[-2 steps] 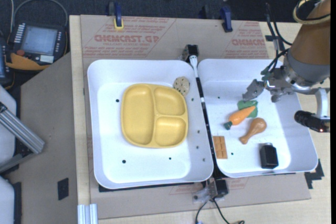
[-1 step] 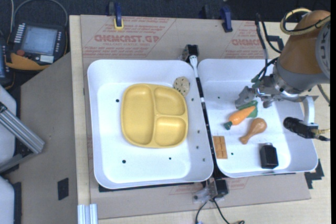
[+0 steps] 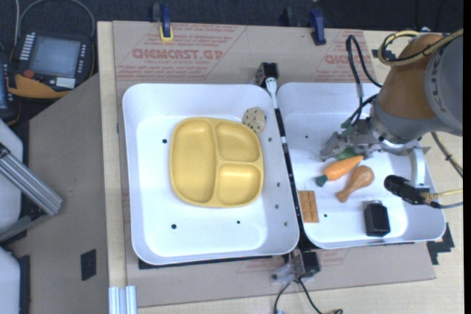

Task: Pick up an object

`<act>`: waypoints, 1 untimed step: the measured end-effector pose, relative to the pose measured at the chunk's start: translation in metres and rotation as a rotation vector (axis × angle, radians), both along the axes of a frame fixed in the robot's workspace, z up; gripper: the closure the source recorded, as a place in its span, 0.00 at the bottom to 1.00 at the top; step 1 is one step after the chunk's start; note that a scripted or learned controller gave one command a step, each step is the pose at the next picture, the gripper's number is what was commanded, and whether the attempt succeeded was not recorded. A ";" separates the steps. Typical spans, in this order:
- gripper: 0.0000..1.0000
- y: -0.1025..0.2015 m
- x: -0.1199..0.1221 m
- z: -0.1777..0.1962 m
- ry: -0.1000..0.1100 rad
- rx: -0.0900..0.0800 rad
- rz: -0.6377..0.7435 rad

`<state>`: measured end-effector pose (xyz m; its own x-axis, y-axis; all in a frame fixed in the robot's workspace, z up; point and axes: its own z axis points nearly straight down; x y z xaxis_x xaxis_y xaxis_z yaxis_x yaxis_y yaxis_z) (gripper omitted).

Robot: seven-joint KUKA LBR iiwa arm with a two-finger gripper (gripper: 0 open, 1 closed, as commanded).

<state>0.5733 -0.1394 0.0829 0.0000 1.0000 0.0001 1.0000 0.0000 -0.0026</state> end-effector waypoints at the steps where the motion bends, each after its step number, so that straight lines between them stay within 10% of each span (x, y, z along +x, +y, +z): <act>1: 1.00 -0.001 0.002 0.015 -0.009 -0.004 -0.001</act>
<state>0.5754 -0.1407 0.0974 0.0013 1.0000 -0.0037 1.0000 -0.0013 0.0061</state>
